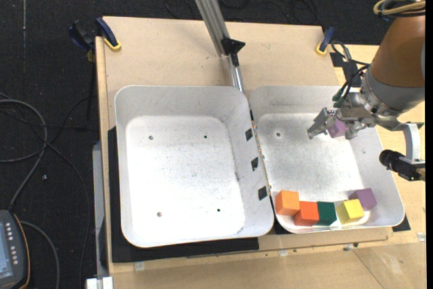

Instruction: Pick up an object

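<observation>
Right bin (284, 115), blocks (325, 208) along near rim; end effector (333, 126) gripping purple block (334, 130).

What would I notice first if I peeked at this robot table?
Probably the row of small coloured blocks along the near edge of the right shallow white bin: orange, red-orange, green, yellow and purple. Next, the big grey and orange robot arm reaching in from the right, with something small and purple between its gripper's fingers.

Even overhead light, slight softness
</observation>
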`<state>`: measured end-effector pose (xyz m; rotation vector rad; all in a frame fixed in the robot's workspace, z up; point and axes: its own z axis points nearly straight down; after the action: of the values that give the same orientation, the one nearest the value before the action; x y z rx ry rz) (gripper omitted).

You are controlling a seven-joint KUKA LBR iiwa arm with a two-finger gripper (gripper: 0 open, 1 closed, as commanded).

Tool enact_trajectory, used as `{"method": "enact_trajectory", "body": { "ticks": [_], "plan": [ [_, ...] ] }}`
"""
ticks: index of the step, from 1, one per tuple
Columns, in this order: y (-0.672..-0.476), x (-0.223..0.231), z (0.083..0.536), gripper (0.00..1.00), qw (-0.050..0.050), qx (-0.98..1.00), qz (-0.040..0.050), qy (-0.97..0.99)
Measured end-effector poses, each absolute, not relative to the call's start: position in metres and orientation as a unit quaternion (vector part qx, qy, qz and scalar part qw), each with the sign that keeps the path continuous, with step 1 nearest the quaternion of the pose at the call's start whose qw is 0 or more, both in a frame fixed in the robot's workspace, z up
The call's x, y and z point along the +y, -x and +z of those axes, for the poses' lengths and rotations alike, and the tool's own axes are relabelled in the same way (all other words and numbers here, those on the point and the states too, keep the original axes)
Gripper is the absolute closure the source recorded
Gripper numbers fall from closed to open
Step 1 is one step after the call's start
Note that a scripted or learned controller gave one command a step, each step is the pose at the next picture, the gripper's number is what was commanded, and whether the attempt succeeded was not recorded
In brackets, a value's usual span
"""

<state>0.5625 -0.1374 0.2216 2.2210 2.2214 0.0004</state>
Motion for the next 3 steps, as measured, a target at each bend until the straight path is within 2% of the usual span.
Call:
{"method": "enact_trajectory", "body": {
  "ticks": [1, 2, 3],
  "plan": [
    [-0.580, -0.201, 0.249, 0.00, 0.004, 0.705, 0.0001, -0.709],
    [-0.537, -0.209, 0.095, 0.00, -0.003, 0.706, -0.0020, -0.708],
    [-0.539, -0.209, 0.099, 0.00, 0.000, 0.707, 0.0001, -0.707]
  ]
}}
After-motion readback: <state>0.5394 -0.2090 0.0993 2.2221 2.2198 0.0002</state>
